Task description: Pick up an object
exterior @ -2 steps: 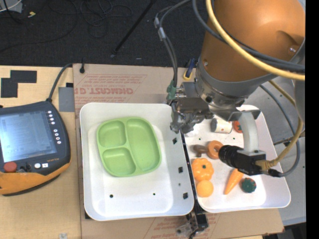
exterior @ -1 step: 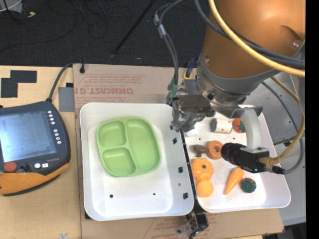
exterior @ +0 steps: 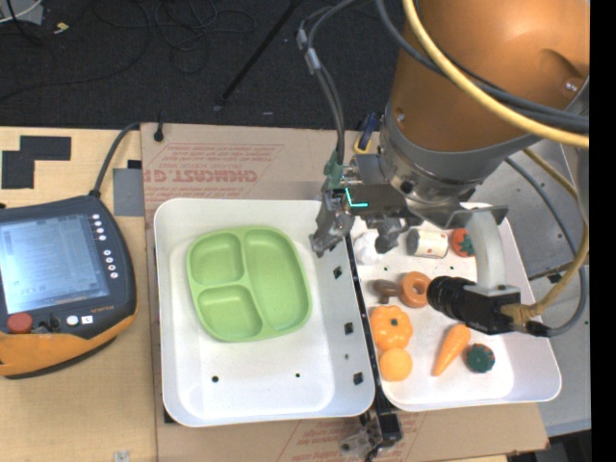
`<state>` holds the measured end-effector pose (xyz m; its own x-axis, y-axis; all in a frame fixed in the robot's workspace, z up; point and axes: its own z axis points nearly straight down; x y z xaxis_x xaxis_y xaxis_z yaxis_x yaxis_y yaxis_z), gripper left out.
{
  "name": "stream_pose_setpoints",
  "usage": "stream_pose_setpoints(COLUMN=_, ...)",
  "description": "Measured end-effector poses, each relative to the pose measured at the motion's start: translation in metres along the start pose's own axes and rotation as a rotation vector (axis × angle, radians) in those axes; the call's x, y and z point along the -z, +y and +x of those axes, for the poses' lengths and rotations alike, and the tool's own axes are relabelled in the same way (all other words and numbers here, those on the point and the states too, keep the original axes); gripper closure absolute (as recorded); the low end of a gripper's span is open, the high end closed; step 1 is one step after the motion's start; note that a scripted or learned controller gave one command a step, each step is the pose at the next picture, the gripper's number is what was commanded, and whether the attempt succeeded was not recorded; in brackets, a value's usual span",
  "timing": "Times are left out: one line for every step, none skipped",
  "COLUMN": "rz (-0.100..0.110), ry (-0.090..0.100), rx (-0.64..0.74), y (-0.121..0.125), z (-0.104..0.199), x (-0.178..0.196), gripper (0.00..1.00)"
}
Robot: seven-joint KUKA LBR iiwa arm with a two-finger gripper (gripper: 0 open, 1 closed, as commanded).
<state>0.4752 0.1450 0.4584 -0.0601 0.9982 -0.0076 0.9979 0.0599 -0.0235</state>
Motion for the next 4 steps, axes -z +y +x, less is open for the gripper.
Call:
stream_pose_setpoints(rz=-0.016, ry=0.005, rx=-0.066, y=0.06, z=-0.063, x=-0.062, gripper=0.0)
stream_pose_setpoints(rz=-0.017, ry=0.006, rx=-0.06, y=0.058, z=-0.062, x=-0.049, gripper=1.0)
stream_pose_setpoints(rz=-0.014, ry=0.006, rx=-0.056, y=0.058, z=-0.062, x=-0.039, gripper=1.0)
stream_pose_setpoints(rz=-0.011, ry=0.005, rx=-0.049, y=0.058, z=-0.062, x=-0.03, gripper=1.0)
